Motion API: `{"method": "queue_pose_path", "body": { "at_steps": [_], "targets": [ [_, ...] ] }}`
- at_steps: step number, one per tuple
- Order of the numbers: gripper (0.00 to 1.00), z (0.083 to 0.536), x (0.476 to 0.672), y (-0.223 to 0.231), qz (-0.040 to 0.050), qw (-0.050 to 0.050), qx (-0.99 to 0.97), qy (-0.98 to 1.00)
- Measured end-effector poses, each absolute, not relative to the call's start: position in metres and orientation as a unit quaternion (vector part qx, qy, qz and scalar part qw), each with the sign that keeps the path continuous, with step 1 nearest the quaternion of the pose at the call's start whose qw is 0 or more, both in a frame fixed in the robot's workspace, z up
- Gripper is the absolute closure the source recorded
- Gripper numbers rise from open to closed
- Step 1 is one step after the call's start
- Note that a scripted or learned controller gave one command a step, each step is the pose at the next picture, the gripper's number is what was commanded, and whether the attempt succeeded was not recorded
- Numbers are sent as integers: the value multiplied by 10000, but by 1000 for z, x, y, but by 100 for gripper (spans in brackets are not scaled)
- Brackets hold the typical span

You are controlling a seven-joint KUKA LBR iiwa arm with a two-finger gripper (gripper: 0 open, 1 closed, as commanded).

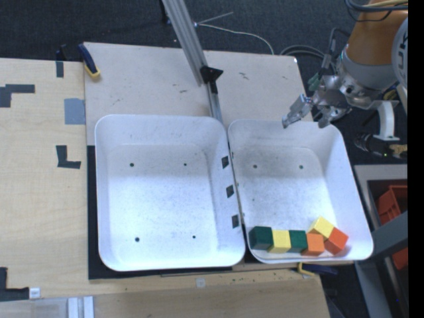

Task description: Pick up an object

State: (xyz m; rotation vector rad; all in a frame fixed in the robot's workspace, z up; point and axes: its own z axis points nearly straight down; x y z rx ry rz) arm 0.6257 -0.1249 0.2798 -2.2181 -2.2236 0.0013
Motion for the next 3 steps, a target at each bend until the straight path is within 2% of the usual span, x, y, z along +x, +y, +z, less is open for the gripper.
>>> {"method": "queue_pose_path", "body": {
  "at_steps": [1,2,3],
  "targets": [
    [0,202,583,-155,40,39,-7082,-7060],
    [100,217,587,-153,4,1,-7062,-7080],
    [100,192,649,-75,-9,6,-7034,-7107]
  ]
}}
